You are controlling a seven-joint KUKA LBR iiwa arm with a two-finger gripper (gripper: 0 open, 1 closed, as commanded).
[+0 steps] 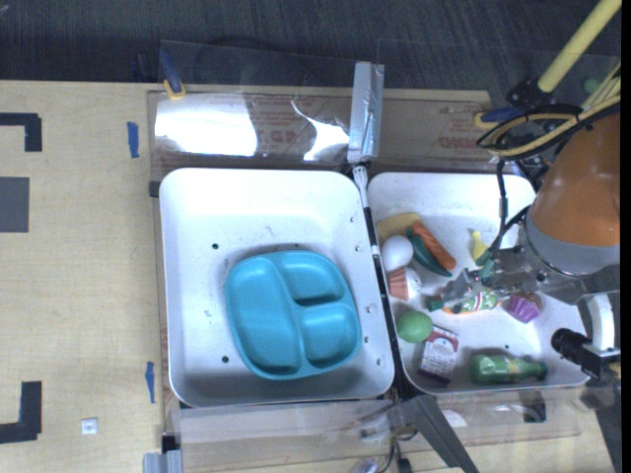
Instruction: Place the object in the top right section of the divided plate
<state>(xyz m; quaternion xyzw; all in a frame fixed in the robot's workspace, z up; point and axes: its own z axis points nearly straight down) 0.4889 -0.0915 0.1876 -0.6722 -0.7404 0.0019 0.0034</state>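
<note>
Clutter is packed around the gripper [480,282] in the right bin [449,193], so a neighbouring item could be grabbed by mistake. Jaw state cannot be told. Well apart, the blue divided plate [293,311] is seen in the left bin [197,205].

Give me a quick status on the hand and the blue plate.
Hand low in right bin among the toys, grip unclear. Blue divided plate in left bin, top right section bare. Nothing blocking.

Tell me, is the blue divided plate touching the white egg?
Apart. The camera view shows the plate in the left bin, the egg in the right bin.
</note>
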